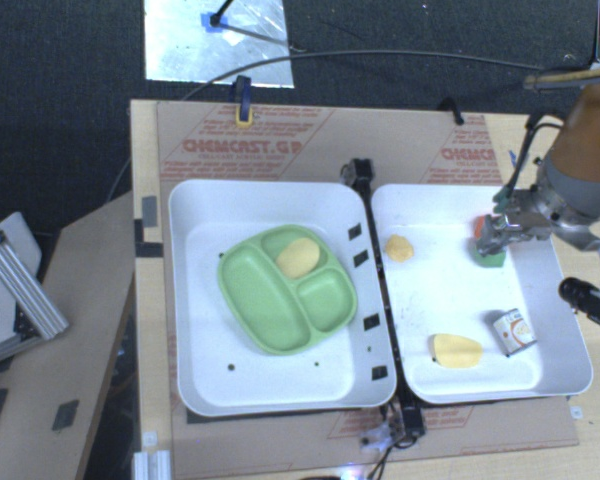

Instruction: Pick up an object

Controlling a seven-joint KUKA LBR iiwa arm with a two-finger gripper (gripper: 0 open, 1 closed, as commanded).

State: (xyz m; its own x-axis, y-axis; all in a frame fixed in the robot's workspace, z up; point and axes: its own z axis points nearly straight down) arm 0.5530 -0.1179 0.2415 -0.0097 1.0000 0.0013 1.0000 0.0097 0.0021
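**Gripper low over the green-and-orange object in the right bin**

The gripper point(498, 234) sits at the far right side of the right bin point(420, 208), directly over a small green-and-orange object point(489, 252). Whether anything is pinched cannot be told, as the grasping end is too blurred. Nearer than that object lie a small carton point(514, 331) and a yellow piece point(456, 349). To do this well, I judge it should centre squarely, close firmly, then lift straight.
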